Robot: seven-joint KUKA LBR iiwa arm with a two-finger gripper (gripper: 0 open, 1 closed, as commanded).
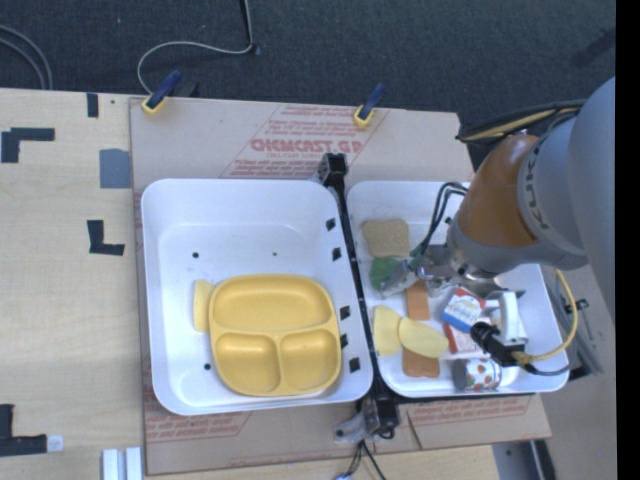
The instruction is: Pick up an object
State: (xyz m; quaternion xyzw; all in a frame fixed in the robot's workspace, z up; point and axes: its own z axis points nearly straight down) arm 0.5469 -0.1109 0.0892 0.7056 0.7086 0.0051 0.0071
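Two white bins [160,268] sit on the table. Left of the divider lies a smooth yellow tray [272,333]. Right of it are a tan square [386,236], green scrap [388,271] and yellow pieces [408,335], crowded under the claw [432,268].

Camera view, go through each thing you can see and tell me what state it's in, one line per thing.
Yellow divided tray: lying flat in the left bin, right side up.
Left bin: holds the tray.
Right bin: cluttered with small items.
Tan square piece: lying flat near the right bin's far side.
Green item: lying beside the tool.
Tool: low in the right bin, among the items.
Arm: reaching over the right bin.
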